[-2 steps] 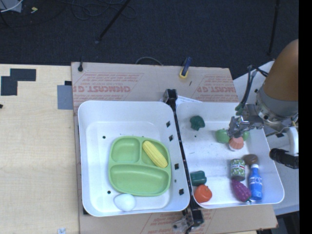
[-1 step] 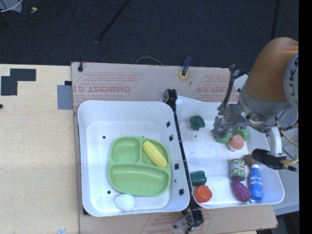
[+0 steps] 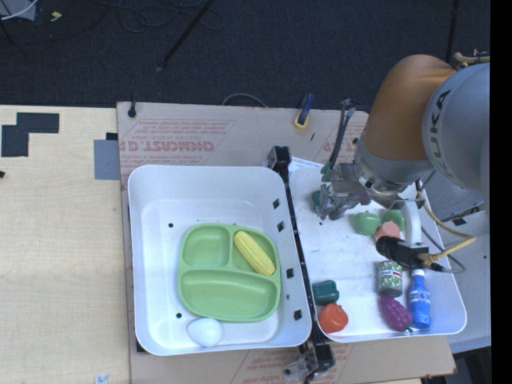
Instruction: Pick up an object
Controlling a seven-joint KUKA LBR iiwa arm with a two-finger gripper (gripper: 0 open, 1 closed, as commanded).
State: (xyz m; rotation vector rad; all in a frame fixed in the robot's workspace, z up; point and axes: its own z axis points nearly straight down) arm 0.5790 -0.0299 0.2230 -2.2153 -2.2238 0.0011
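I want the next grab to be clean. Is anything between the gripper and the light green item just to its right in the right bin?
Nothing visible does. The gripper hangs beside the light green item, with bare bin floor between them.

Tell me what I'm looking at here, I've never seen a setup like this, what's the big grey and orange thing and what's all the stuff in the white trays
One camera looks down at a slant on a bench with two white bins. The grey and orange thing is a robot arm reaching in from the right; its gripper hangs over the right bin. I can't tell whether it holds anything. The left bin holds a green divided plate with a toy corn cob on it, and a white egg-like object beside it. The right bin holds small toys, including a blue bottle, a purple grape bunch and an orange-red piece.
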